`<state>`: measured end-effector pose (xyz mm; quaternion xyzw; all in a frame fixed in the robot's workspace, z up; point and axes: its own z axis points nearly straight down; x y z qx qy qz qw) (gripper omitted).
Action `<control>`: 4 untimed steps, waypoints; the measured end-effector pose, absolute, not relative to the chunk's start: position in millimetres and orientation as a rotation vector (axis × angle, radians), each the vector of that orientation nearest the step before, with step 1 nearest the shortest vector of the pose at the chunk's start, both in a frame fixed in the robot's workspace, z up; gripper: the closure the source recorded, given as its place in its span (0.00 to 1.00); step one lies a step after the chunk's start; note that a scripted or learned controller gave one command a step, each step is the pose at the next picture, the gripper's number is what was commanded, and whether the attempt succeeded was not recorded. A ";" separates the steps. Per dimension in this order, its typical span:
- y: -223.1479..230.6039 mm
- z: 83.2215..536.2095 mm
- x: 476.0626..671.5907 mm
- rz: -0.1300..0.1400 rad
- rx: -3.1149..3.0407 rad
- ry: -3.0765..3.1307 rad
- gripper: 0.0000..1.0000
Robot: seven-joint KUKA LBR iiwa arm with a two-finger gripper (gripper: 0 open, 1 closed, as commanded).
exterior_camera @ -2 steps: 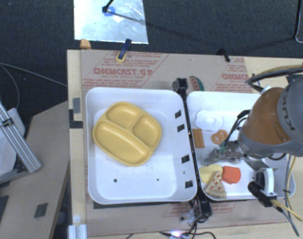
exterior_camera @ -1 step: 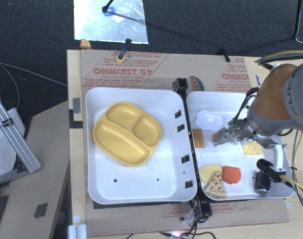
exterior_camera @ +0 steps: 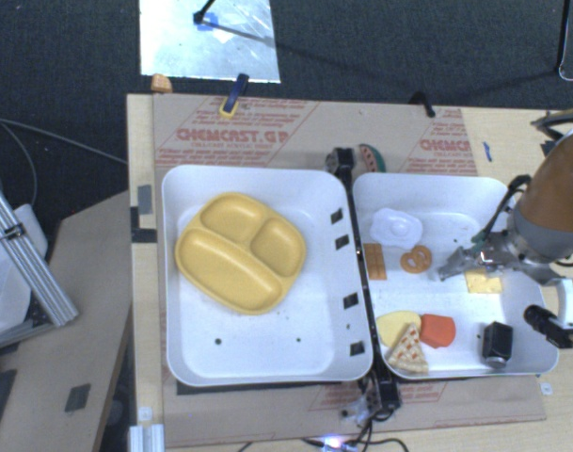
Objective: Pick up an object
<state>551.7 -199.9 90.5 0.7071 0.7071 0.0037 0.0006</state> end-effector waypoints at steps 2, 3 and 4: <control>-201.0 115.2 526.7 0.003 2.211 2.221 0.00; -132.6 106.4 594.7 0.009 2.205 2.232 0.00; -200.6 94.7 600.7 0.000 2.220 2.216 0.00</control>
